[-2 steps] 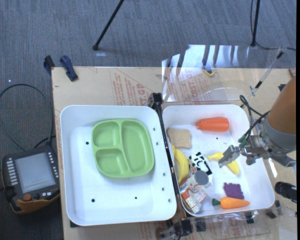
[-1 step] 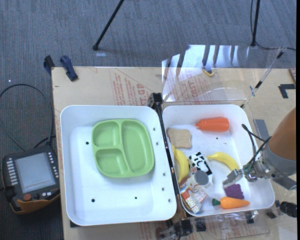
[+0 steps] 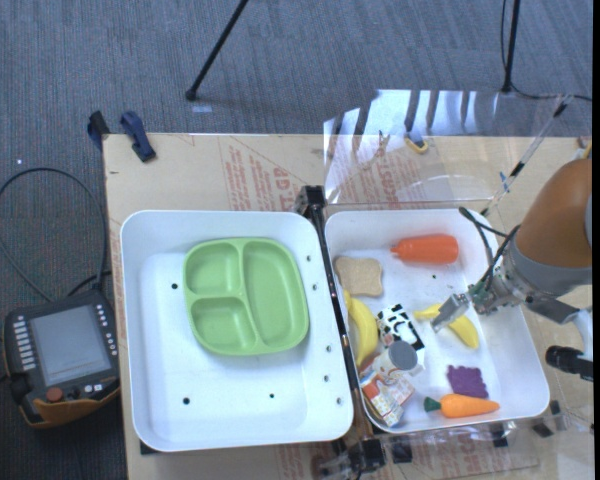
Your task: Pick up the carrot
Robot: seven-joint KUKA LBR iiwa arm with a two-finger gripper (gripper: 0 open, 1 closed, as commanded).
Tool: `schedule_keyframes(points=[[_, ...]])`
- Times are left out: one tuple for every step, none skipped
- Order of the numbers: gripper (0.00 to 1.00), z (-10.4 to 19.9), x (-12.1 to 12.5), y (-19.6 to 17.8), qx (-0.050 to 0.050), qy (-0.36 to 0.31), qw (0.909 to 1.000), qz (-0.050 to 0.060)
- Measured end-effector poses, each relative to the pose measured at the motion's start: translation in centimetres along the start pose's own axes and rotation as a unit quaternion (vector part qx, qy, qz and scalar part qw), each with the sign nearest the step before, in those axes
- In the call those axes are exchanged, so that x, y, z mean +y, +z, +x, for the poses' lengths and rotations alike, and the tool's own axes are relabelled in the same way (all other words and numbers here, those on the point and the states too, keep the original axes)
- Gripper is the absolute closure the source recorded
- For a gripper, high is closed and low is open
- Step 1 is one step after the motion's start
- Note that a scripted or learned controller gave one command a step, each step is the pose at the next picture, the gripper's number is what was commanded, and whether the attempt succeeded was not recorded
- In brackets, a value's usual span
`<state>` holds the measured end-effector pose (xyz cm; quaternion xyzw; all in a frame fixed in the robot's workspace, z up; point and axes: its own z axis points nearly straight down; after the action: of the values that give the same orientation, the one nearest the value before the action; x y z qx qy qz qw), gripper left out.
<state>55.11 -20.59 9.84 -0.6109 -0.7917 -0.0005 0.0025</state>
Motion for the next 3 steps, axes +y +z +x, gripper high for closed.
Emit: schedule_keyframes(points=[[1.00,-0.2,0.0,-1.1,0.000,0.004,1.0000,-0.001],[1.00,-0.8,0.6,-4.3,-0.001,0.112,0.9937,0.000],[1.00,7.5,3.2,1.4,0.000,0.011,0.9999,0.002]])
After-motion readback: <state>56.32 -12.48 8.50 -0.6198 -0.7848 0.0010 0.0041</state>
